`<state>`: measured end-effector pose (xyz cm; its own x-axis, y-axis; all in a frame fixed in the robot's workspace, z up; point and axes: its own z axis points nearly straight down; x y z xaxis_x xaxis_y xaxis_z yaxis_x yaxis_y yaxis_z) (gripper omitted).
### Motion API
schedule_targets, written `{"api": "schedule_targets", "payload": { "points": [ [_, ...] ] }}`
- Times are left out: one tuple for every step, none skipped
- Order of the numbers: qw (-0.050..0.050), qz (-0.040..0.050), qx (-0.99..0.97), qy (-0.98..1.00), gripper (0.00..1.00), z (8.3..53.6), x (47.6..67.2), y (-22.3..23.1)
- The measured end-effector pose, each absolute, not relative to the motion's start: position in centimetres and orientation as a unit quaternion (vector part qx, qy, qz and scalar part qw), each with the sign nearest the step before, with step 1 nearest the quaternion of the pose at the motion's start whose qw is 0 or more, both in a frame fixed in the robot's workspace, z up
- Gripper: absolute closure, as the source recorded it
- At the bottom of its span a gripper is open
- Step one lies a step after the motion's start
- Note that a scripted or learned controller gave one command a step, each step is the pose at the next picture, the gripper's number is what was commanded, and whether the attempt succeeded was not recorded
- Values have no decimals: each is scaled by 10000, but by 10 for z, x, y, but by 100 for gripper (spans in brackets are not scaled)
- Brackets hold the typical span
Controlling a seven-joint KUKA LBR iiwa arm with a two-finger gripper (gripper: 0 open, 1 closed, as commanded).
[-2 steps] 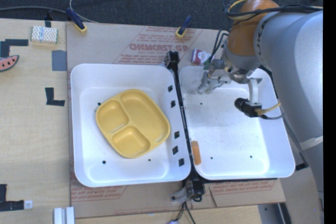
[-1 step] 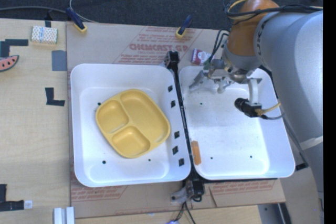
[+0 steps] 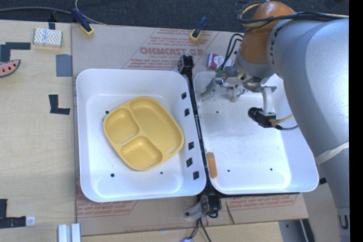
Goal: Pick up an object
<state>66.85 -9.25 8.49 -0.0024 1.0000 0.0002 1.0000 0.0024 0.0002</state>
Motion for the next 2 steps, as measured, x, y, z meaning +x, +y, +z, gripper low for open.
{"api": "schedule_targets", "payload": {
  "points": [
    [0,4,7057,7085,100,94,669,-92],
    [-7,8,7054,7088,100,104,669,-91]
  ]
}}
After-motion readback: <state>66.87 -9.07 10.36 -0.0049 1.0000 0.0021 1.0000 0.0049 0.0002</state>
